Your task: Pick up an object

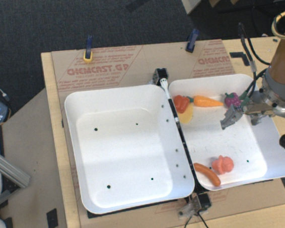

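The right bin [267, 148] holds several toy foods. A red tomato-like piece [181, 103] and a yellow piece [186, 115] lie against its left wall. An orange carrot [208, 101] lies to their right, and beyond it a purple grape bunch [231, 99]. Near the front lie a pink piece [223, 165] and an orange-red sausage [207, 174]. My gripper [231, 117] hangs over the right bin's upper middle, just below the grapes and right of the carrot. I see nothing held in it.
The left bin [86, 157] lies beside the right one, with a raised divider rim [177, 127] between them. Blue clamps [89, 48] [192, 40] sit at the cardboard's far edge. The arm comes in from the right, above the right bin's right wall.
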You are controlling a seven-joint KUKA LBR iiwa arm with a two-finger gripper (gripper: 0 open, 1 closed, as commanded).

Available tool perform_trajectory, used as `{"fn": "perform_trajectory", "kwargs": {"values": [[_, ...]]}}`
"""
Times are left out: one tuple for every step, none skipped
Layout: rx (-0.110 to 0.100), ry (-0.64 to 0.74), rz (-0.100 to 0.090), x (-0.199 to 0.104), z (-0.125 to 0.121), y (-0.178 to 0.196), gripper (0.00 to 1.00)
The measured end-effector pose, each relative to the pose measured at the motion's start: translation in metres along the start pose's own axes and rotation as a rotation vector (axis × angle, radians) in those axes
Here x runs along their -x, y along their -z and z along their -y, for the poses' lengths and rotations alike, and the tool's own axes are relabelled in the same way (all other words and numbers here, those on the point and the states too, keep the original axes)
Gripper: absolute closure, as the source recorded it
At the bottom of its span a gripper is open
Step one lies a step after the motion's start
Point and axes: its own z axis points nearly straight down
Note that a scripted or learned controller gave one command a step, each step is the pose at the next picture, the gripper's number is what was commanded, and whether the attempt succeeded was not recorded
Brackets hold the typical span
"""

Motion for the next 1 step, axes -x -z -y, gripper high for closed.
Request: {"fn": "perform_trajectory", "kwargs": {"values": [[-0.016,-0.002,-0.003,0.0038,0.0233,-0.1311,0.0]]}}
